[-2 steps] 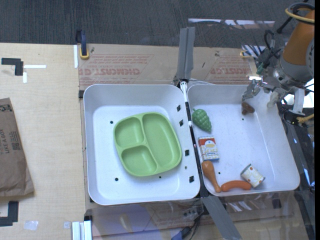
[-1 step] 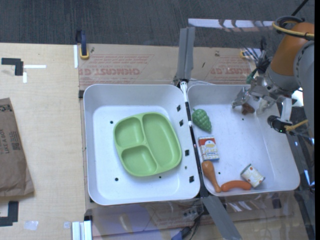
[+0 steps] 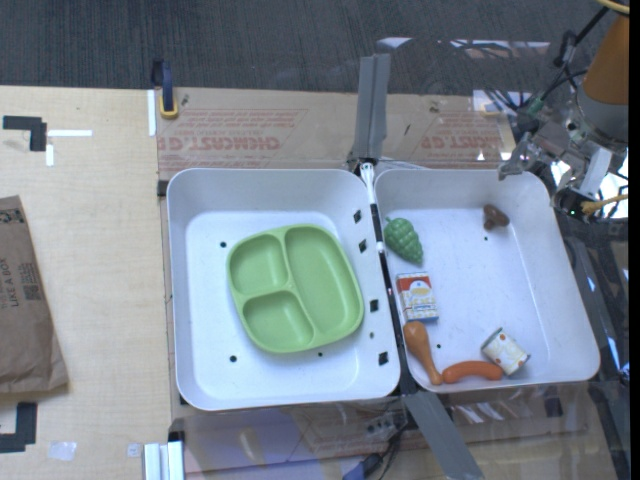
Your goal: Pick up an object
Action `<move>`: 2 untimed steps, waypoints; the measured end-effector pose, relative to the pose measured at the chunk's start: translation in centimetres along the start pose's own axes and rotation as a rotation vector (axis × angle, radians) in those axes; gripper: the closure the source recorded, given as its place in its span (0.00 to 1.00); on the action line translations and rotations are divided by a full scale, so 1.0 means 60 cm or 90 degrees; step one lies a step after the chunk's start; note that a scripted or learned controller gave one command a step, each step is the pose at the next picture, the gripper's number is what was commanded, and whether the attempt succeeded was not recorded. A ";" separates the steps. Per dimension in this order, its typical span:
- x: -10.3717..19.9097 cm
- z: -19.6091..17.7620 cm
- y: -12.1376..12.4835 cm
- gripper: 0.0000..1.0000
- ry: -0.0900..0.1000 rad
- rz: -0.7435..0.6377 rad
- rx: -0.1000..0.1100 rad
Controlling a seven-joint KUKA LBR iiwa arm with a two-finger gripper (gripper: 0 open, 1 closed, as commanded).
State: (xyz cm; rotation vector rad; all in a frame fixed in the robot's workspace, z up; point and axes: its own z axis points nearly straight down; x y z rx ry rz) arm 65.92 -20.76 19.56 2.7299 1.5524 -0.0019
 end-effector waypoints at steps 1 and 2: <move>-0.008 0.062 0.003 0.00 -0.001 0.015 0.002; 0.007 0.065 -0.004 0.00 0.000 -0.237 0.000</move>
